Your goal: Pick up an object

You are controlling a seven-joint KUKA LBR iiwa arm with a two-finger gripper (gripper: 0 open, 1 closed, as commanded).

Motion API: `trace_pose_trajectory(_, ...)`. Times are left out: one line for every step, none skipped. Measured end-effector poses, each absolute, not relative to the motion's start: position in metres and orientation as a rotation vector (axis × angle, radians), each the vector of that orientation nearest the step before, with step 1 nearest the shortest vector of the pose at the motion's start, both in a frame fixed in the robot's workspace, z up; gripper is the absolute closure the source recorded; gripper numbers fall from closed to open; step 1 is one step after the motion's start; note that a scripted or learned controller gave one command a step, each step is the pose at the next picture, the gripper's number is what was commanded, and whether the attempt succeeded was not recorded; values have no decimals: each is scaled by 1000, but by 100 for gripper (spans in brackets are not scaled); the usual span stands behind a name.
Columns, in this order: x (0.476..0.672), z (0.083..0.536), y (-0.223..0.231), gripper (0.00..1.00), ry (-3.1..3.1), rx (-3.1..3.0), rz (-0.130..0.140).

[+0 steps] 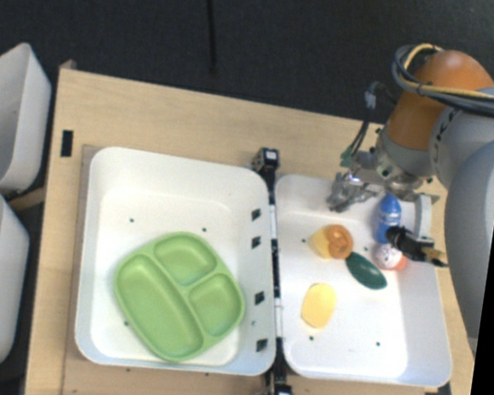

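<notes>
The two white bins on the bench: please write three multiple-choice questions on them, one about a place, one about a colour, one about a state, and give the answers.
1. Where does the green divided plate lie?
A. left bin
B. right bin
C. on the bench outside the bins

2. What colour is the object nearest the right bin's front edge?
A. blue
B. yellow
C. red

3. Where is the gripper?
A. over the left bin
B. over the right bin's far end
C. outside both bins

Answers:
1 A, it rests on the left bin's floor.
2 B, it is yellow, apart from the others.
3 B, it hangs above that bin's far left corner.

Arm (477,134) cut off (rt edge)
</notes>
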State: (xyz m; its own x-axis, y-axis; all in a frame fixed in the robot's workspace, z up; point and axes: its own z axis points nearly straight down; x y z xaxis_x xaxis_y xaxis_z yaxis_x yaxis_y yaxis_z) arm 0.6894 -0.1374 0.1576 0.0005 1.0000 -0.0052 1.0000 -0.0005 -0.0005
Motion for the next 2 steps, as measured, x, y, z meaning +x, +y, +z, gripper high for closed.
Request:
trace_pose_trajectory(689, 168, -132, 100, 2219, 2221, -7)
trace_pose_trajectory(689, 178, -129, 100, 2220, 2222, -8)
